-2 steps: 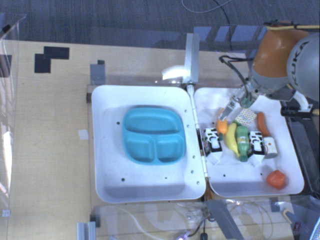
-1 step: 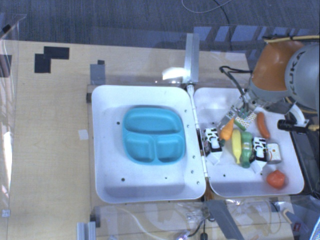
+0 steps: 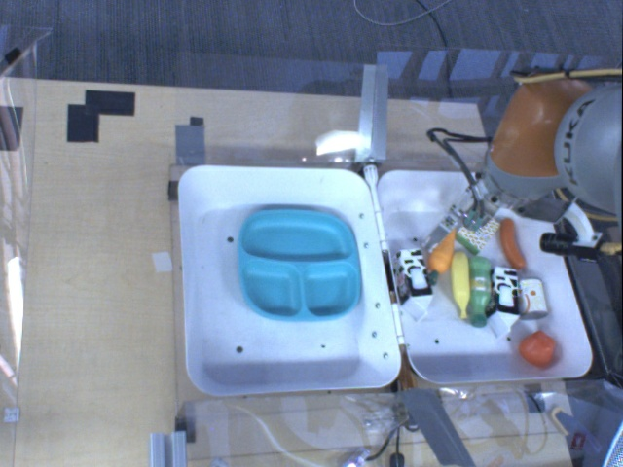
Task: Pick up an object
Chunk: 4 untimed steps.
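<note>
Carrot (image 3: 443, 253) is the thing I seem to be going for: a small orange toy, fat at the near end and tapering toward its far end, lying tilted in the right bin (image 3: 421, 195) just left of a yellow banana (image 3: 459, 282). It looks smooth and hard, so I judge it could slip if gripped off-centre.

My gripper (image 3: 467, 224) hangs low over the far middle of that bin, just right of the carrot's narrow end and very near it. Whether my fingers are spread or closed I cannot tell, as they are too small and blurred against the clutter. Nothing is visibly held between them.

My arm (image 3: 569, 149) comes in from the right because its base stands on that side. The toys sit crowded together in the right bin, probably tipped in loosely as a picking pile. A green vegetable (image 3: 479, 290) touches the banana's right side. A sausage (image 3: 512, 243) lies to the right, apart from the others. Two black and white cartons (image 3: 415, 278) lie to the left and right of the pile, and a red tomato (image 3: 537, 348) rests near the front right corner.

In the left bin (image 3: 209, 290) a blue divided plate (image 3: 297, 263) lies flat in the middle, likely a place for sorted items.
</note>
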Tool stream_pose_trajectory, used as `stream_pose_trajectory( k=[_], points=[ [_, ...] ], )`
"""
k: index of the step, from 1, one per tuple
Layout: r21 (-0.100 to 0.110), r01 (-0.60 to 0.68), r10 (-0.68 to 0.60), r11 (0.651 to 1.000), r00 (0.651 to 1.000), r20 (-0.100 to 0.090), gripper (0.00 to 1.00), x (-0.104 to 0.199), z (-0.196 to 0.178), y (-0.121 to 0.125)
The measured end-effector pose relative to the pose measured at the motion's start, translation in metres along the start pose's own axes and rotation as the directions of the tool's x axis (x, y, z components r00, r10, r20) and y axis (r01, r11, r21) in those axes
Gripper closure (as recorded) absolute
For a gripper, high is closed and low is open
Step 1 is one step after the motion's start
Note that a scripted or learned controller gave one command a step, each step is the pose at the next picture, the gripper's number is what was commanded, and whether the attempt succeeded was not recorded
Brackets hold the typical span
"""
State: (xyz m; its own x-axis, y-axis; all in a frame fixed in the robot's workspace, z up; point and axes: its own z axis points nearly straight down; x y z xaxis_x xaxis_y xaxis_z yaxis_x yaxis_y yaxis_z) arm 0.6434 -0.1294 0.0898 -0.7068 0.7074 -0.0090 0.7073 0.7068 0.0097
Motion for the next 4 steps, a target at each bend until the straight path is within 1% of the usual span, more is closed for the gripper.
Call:
stream_pose_trajectory(
  k=[1,2,3,4],
  points=[
    [-0.007,0.003,-0.003,1.000,1.000,0.005,1.00,-0.001,-0.014,0.004],
    [0.002,-0.017,0.017,1.000,1.000,0.002,1.00,-0.006,-0.180,-0.013],
    [0.003,-0.040,0.040,0.999,0.999,-0.001,1.00,0.004,-0.189,0.023],
    [0.001,-0.038,0.038,0.999,0.999,0.000,1.00,0.016,-0.248,0.052]
  ],
)
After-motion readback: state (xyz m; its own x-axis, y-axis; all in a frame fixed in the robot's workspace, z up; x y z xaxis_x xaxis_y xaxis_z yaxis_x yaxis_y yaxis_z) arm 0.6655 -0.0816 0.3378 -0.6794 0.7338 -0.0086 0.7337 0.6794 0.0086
